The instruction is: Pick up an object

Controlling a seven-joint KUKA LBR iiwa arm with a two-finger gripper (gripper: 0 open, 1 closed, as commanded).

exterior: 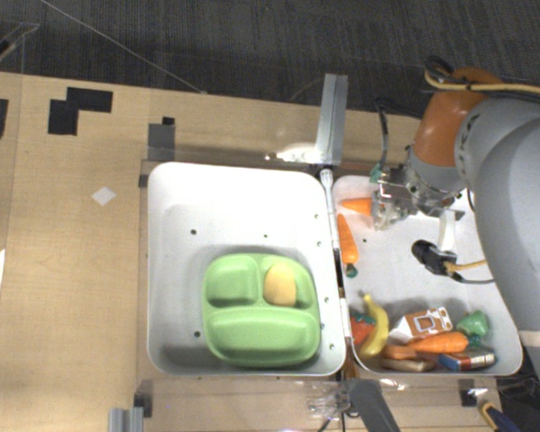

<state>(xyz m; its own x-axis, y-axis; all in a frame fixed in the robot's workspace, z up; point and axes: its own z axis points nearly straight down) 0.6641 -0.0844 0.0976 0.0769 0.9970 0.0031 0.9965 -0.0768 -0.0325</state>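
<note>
Carrot [355, 206] lies at the right bin's [506, 354] upper left corner, just beside the lowered gripper [390, 206], grip state indeterminate from this angle; pickup judged not yet accomplished.

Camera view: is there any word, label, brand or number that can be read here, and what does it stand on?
None can be read.
Small white packet in the right bin: printed markings, too small and blurred to read.
Black block marks on the bench: shapes, no letters.
</note>
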